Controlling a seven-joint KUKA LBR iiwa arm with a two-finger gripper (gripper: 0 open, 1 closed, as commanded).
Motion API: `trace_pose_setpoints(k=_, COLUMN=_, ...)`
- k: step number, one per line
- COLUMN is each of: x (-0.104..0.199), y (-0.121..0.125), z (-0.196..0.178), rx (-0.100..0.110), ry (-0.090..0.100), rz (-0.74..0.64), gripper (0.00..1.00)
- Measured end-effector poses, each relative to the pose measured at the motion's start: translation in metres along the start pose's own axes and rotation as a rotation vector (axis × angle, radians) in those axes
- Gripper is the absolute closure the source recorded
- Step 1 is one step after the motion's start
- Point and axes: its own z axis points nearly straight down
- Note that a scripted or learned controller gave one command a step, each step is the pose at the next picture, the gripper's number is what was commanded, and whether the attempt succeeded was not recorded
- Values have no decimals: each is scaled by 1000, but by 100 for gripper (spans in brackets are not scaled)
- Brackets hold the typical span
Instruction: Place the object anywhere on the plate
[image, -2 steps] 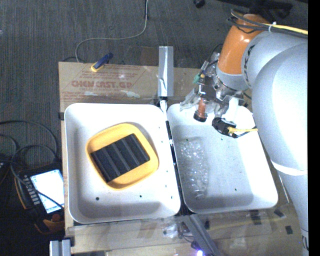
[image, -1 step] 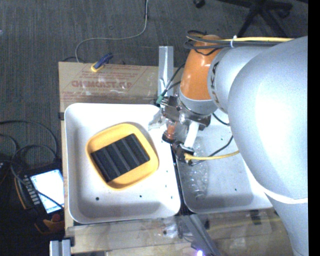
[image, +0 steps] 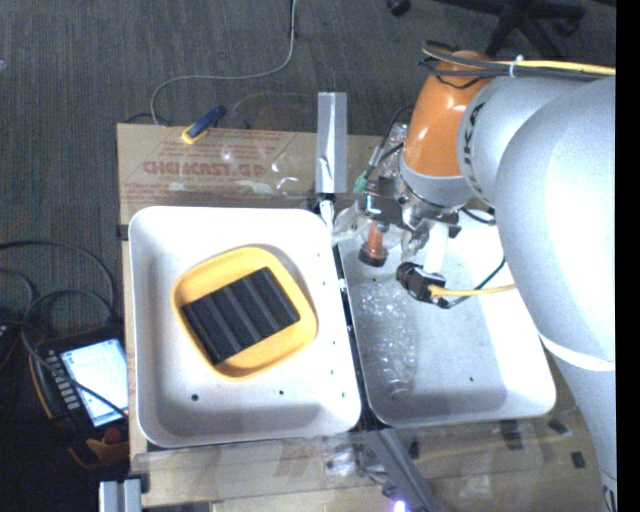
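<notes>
In the right bin (image: 500, 390), the hand (image: 375, 250) seems to pinch a small orange object (image: 374, 240).

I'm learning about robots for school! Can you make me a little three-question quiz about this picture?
1. True or false: the yellow plate sits in the left bin.
2. Which bin is the gripper above? A) left bin B) right bin C) neither
3. Fill in: the band above the robot's wrist is coloured ____.

Key:
1. True. The plate has a dark ribbed insert and lies in the left bin.
2. B. The gripper hangs over the right bin's top left corner, where a clear plastic bottle lies.
3. Orange.
</notes>
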Motion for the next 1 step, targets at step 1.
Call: trace_pose_setpoints(k=1, x=-34, y=40, z=0, rx=1, ry=0, rz=282, gripper=100)
